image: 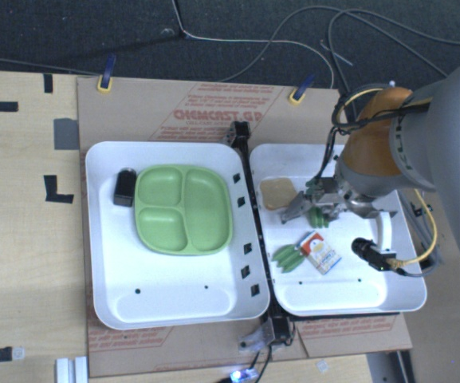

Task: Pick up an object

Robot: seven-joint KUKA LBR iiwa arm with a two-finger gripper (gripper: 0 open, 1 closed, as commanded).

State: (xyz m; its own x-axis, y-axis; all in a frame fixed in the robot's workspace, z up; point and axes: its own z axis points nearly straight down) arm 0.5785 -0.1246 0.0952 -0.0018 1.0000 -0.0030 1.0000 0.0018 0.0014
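My gripper hangs low over the middle of the right bin. A small green thing peeks out right under it; whether it is held is unclear. A tan, bread-like piece lies just left of the gripper, near the bin's left wall. Below the gripper lie a red and white small carton and, to its left, a green pea pod.
The left bin holds a green divided plate and a small black block beside the plate's left edge. Black clips run down the wall between the two bins. Cables cross the dark floor behind the bench.
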